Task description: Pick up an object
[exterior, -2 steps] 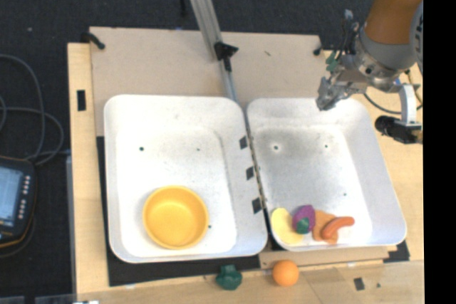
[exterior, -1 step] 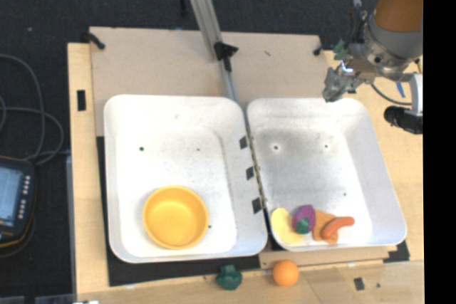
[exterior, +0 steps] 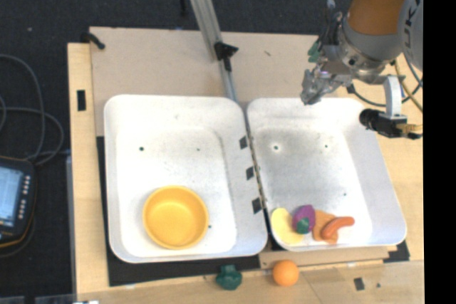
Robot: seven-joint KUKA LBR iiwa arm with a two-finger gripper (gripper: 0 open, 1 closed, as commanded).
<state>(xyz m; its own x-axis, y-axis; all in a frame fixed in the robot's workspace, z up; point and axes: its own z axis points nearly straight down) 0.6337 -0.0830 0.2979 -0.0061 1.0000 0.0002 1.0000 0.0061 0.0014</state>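
My gripper [exterior: 311, 94] hangs above the far edge of the right bin [exterior: 370, 146], with nothing seen between its fingers. At that bin's near edge lies a small cluster: a pale yellow piece [exterior: 280, 222], a purple and green toy [exterior: 303, 217], an orange wedge [exterior: 322, 218] and a red-orange sausage shape [exterior: 335, 226]. A yellow bowl [exterior: 175, 216] sits in the near part of the left bin [exterior: 135, 132]. The gripper is well away from all of them.
An orange ball [exterior: 285, 273] and a small green object [exterior: 229, 278] lie on the bench in front of the bins. A slanted metal rail [exterior: 206, 14] rises behind the gap between the bins.
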